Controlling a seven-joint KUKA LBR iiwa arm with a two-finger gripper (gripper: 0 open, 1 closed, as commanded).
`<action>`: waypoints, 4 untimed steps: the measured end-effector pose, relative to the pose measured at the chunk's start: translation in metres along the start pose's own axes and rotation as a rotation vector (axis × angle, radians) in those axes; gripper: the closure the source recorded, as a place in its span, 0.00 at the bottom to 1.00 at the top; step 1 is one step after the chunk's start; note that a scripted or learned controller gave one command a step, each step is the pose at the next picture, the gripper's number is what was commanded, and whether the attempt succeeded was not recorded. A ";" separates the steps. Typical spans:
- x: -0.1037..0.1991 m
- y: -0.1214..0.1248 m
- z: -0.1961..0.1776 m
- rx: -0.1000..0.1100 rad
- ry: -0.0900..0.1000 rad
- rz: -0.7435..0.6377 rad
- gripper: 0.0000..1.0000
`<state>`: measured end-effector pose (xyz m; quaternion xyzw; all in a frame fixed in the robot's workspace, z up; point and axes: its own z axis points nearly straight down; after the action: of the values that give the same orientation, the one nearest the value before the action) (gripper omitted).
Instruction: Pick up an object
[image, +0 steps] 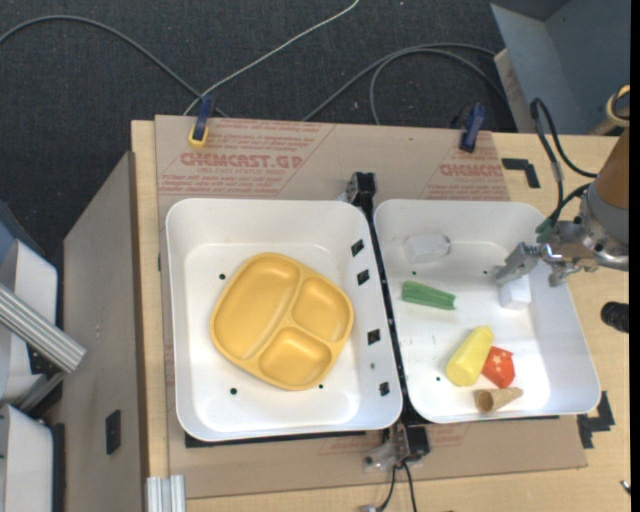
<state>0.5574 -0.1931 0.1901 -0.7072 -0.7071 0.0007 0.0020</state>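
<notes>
In the right bin (570, 350) lie a green stick-shaped piece (428, 295), a yellow oblong piece (468, 357), a red piece (499, 366) touching it, and a brown cone (497, 399) near the front wall. A clear cup (426, 246) lies toward the back. A small white block (515, 292) rests on the bin floor just in front of my gripper (536, 267). The gripper hangs over the right bin's back right part, open, with nothing between its fingers.
The left bin (190, 300) holds a yellow plate with three compartments (282, 320). A black divider with clips (375, 300) runs between the bins. Blue clamps (203, 130) (470, 128) hold the cardboard at the back, and cables trail behind.
</notes>
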 end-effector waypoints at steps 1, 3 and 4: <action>-0.007 0.003 0.044 0.000 0.000 0.000 0.00; -0.012 0.009 0.074 -0.025 -0.017 0.000 1.00; -0.021 0.014 0.014 -0.010 -0.005 0.000 1.00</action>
<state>0.5711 -0.2144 0.1757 -0.7070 -0.7072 -0.0013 -0.0032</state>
